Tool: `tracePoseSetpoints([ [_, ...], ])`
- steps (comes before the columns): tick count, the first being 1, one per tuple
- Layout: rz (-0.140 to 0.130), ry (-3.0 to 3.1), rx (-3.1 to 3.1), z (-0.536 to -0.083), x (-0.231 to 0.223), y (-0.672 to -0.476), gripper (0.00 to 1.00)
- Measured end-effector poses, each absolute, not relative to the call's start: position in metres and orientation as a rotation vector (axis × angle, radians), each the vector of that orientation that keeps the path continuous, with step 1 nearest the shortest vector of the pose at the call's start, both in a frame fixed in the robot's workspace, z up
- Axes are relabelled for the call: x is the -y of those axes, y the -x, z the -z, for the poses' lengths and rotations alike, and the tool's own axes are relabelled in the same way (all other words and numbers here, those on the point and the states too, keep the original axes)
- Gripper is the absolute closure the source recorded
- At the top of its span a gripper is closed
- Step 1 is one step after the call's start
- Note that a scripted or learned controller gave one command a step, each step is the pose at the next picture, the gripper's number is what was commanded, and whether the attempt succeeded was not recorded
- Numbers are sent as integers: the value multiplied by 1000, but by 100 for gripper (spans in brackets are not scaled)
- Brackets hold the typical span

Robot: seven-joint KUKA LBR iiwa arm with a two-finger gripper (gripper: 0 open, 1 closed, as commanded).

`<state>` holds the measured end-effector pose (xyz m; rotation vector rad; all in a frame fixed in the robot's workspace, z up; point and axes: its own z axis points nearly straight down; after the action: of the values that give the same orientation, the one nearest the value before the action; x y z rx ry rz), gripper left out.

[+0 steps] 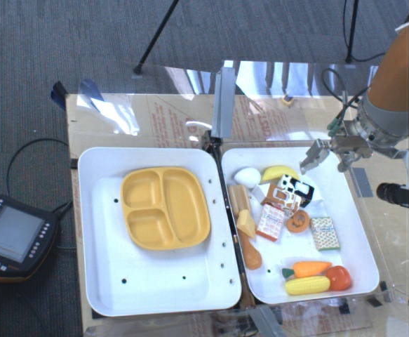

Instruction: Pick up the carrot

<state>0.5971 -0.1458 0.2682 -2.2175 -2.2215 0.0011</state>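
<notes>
The grey arm with its orange band is being cut off by the right edge. The lettering on the small red-and-white packet is too small to be read. The orange carrot's lower side is being partly hidden by the yellow corn cob.
</notes>
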Motion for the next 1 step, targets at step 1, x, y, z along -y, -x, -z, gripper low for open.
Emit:
tracePoseSetpoints([
  [1,-10,2329,2093,-194,138,-512,0],
])
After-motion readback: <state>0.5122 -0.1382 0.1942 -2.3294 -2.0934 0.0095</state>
